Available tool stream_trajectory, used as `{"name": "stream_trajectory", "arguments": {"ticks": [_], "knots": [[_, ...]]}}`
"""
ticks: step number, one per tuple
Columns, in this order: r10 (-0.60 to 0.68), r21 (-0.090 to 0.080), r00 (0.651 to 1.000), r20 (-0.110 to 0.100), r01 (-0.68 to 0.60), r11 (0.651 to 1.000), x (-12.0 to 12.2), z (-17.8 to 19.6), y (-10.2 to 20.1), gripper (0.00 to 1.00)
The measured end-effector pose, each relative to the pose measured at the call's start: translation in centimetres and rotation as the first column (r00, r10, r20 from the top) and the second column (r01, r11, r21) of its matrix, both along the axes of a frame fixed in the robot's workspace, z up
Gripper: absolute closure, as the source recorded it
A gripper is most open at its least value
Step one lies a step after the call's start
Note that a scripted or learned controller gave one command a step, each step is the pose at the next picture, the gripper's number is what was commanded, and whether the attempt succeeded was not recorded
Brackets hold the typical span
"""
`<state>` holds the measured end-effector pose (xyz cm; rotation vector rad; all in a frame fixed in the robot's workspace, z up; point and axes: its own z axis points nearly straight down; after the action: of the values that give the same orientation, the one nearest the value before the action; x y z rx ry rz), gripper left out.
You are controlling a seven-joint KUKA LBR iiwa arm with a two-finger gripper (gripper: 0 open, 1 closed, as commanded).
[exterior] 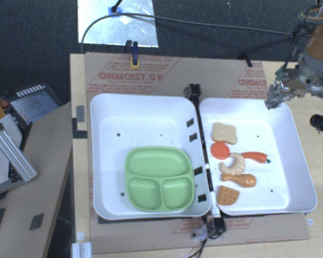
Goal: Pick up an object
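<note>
Up by the right bin's [299, 144] far right corner hangs the gripper [273, 102] — whether it's clenched, I cannot tell. Toy food — bread slice [224, 133], tomato slice [220, 150], shrimp [234, 164], drumstick [242, 180] — crowds the bin's left edge.

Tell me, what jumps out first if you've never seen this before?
The big green plate with three sections, in the left bin. Next, the toy food in the right bin: bread, a red slice, a chicken leg. The gripper hangs over that bin's far right corner.
</note>
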<state>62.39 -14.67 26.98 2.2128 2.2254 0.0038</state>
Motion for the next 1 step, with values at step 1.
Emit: {"name": "stream_trajectory", "arguments": {"ticks": [1], "knots": [[0.003,0.002,1.0,-0.001,-0.003,1.0,0.91,0.36,5.47,1.0]]}}
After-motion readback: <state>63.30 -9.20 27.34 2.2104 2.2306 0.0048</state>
